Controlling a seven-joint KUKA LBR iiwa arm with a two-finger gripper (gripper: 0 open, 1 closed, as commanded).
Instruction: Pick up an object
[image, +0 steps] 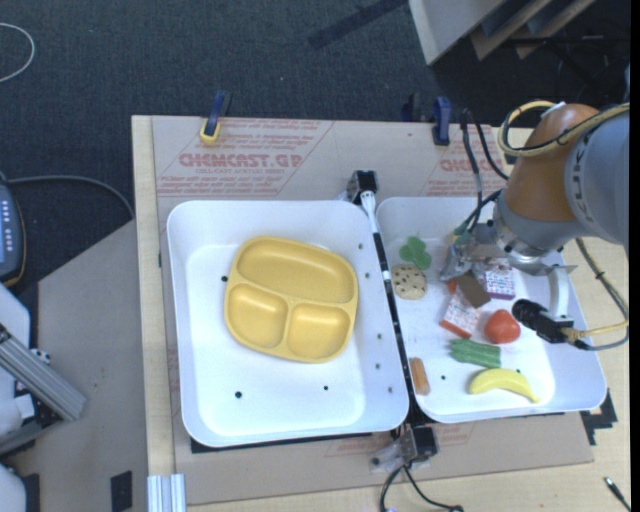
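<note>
My gripper (466, 264) is low over the back of the right bin (575, 385), under the grey arm with its orange band. Directly beneath and beside it lie a small brown block (474, 291) and a pink and white packet (499, 284); whether it touches either I cannot tell. Around it are a green leafy toy (414, 251), a speckled cookie (408, 283), a red and white box (459, 317) and a red tomato (502, 327). Closer to the front rest a green vegetable (474, 352), a yellow banana (503, 383) and an orange sausage (420, 375).
A yellow divided plate (291, 298) lies in the left bin (200, 380). The ridge where the two bins meet (388, 300) runs between them. Blue and yellow clamps (212, 118) hold the board at the back edge.
</note>
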